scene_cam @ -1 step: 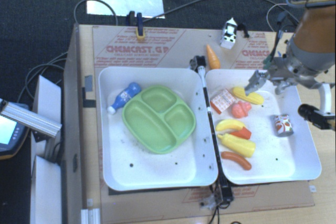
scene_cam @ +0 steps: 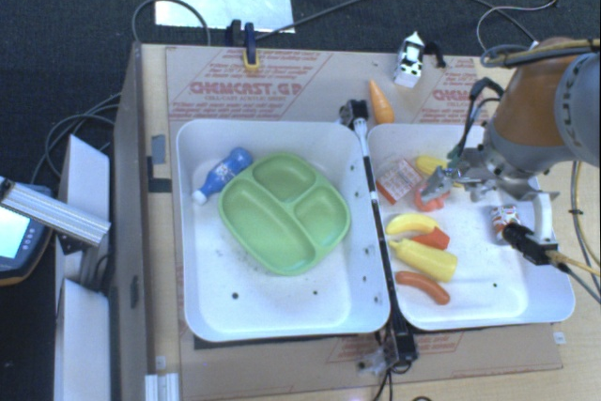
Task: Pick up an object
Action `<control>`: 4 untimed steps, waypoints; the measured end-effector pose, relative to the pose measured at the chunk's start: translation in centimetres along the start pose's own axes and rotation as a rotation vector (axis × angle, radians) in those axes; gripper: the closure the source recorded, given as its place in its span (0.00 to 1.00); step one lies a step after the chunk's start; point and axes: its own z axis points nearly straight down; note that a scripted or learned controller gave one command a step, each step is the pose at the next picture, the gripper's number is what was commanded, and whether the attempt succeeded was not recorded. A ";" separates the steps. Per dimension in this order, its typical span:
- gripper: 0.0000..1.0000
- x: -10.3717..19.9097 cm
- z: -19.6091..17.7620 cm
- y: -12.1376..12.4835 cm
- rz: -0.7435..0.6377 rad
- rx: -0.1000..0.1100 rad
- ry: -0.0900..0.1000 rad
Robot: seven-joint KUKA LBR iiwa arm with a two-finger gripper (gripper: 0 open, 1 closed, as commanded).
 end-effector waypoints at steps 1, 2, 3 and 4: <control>0.00 0.6 4.3 5.8 -0.003 -0.007 0.000; 0.00 2.1 4.2 3.3 0.001 -0.019 -0.005; 1.00 2.4 3.0 3.4 -0.002 -0.021 0.001; 0.00 2.4 3.0 3.4 -0.002 -0.020 0.001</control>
